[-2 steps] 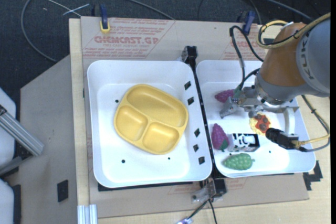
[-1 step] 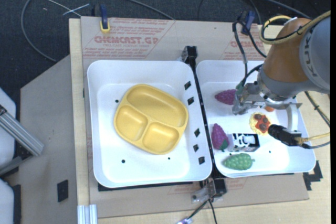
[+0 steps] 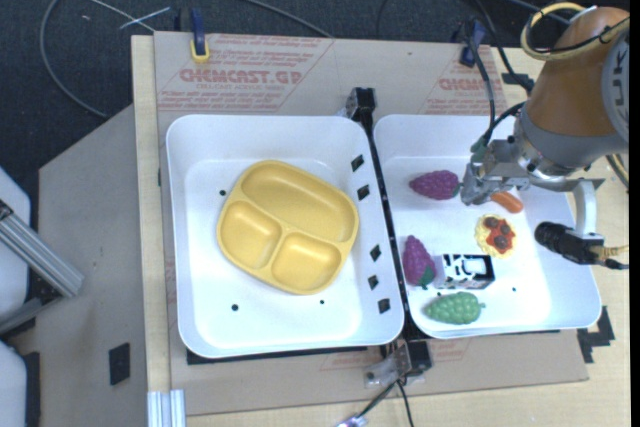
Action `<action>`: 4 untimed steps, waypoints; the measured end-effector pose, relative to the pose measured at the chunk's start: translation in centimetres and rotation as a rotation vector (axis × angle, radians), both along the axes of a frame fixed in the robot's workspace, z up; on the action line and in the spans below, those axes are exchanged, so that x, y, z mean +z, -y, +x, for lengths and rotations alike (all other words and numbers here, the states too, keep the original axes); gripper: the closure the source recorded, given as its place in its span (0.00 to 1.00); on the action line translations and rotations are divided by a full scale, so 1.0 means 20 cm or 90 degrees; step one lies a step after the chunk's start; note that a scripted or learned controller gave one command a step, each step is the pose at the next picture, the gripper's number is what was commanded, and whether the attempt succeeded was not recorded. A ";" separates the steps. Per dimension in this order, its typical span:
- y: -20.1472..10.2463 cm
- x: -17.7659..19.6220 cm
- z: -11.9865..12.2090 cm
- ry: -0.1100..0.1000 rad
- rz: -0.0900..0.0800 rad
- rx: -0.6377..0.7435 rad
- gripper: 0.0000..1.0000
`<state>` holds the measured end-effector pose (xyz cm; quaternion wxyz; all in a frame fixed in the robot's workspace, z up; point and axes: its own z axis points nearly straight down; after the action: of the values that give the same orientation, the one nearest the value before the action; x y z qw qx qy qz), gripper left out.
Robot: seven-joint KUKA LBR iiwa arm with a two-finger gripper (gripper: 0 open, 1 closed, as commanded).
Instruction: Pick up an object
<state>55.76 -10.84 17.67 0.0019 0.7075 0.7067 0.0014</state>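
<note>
The hand (image 3: 487, 183) looks like dull grey metal below the arm's (image 3: 580, 85) glossy orange and grey shell. Beneath it, the right bin (image 3: 570, 300) is smooth white plastic with a soft sheen, as is the left bin (image 3: 190, 215) beyond. There, far left of the hand, the yellow divided plate (image 3: 288, 227) looks like smooth matt plastic. The tabletop (image 3: 250, 65) behind the hand appears to be pale, matt board with red print.
</note>
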 end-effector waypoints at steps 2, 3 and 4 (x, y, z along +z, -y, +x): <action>-0.02 0.43 0.02 0.000 0.000 0.001 1.00; -0.30 0.44 0.00 -0.004 0.003 0.005 1.00; -0.61 0.40 0.00 -0.005 0.002 0.005 1.00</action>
<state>55.71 1.27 25.72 -0.0019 0.7048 0.7094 -0.0001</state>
